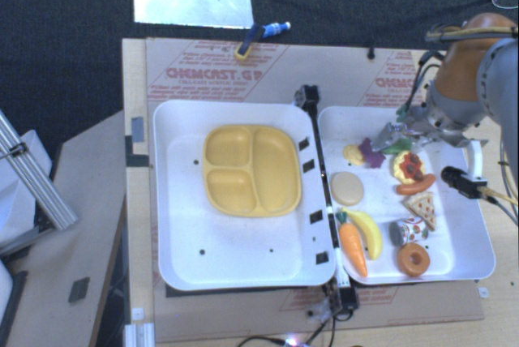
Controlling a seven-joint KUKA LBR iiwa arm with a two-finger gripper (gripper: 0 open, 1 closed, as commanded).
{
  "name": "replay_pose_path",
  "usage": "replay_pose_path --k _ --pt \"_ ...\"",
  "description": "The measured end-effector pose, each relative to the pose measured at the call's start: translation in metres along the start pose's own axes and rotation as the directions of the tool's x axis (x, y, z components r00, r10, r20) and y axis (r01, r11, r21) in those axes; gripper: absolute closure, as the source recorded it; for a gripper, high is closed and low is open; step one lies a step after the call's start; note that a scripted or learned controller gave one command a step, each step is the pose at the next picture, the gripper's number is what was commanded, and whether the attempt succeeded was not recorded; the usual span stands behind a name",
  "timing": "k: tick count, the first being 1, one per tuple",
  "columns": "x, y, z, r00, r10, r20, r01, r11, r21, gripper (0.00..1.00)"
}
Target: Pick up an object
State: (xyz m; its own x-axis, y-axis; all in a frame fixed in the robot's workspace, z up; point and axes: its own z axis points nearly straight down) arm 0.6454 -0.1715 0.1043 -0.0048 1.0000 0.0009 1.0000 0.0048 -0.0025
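The right bin [480, 250] holds several toy foods. Among them are purple grapes [373, 152], a green leafy piece [400, 146], a yellow and red piece [407, 165], a sausage [415, 186], a pizza slice [422, 210], a beige bun [348, 188], a banana [369, 230], a carrot [351, 248] and a donut [413, 259]. My gripper [395, 133] hangs low over the bin's far part, right above the green piece and beside the grapes. The wrist hides what lies directly under it.
The left bin [178, 256] holds a yellow divided plate [250, 169]. A black clip rail [318, 175] runs between the bins. A small grey can [403, 233] lies near the donut. A black part [461, 182] on the arm juts over the right bin's right side.
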Motion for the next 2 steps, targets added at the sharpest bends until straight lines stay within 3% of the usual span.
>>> replay_pose_path --k 1,2 --pt "-0.001 0.004 0.013 1.0 0.0 0.004 0.0 1.0 -0.011 0.0" --pt "-0.004 0.005 0.0 1.0 -0.002 0.01 0.002 1.0 -0.017 1.0"
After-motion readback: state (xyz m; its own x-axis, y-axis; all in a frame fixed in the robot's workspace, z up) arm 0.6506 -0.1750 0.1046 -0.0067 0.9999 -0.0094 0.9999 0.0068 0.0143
